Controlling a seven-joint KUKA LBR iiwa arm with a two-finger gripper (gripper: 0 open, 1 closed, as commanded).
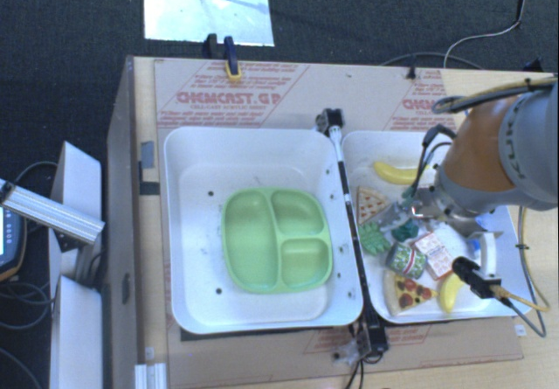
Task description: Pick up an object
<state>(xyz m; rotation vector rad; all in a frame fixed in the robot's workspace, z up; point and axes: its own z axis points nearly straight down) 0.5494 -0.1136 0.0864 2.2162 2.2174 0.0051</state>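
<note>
Two shallow white bins sat side by side: the left bin [188, 204] and the right bin [410, 144]. The left one held one green divided plate [277, 239]. The right one held two bananas [395, 172] [449, 293], two pizza slices [370, 203] [410, 291], one green can [406, 258] and one red-and-white packet [435, 253].
</note>
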